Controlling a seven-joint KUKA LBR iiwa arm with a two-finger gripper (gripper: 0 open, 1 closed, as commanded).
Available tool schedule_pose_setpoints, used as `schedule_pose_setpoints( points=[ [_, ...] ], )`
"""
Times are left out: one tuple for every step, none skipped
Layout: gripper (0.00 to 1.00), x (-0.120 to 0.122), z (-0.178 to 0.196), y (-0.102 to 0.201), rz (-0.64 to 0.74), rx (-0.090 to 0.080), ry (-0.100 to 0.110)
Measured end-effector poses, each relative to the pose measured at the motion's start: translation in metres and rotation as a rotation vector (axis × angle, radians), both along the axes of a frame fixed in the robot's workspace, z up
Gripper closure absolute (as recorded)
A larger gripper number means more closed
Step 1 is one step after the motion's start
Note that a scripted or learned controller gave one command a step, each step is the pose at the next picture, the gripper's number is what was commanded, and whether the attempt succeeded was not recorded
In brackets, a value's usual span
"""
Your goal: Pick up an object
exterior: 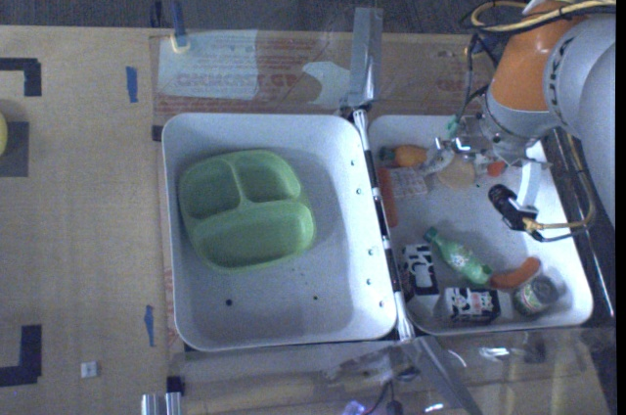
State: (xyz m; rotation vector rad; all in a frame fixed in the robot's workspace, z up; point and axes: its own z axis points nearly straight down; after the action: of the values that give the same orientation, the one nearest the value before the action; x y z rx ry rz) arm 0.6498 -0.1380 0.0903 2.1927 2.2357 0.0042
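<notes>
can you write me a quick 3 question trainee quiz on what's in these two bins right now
1. True or false: the green divided plate lies in the left bin.
2. Multiple choice: which item lies nearest the front right corner of the right bin? A) green bottle B) small round can C) black and white carton
3. Fill in: the gripper is over the ___ part of the right bin, near an orange item.

Key
1. True
2. B
3. Back (far) part
</notes>
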Motion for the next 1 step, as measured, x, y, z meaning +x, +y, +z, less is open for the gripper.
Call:
schedule_pose_setpoints(
  points=[
    [1.0, 0.0003, 0.0078, 0.0023, 0.002, 0.002, 0.0]
  ],
)
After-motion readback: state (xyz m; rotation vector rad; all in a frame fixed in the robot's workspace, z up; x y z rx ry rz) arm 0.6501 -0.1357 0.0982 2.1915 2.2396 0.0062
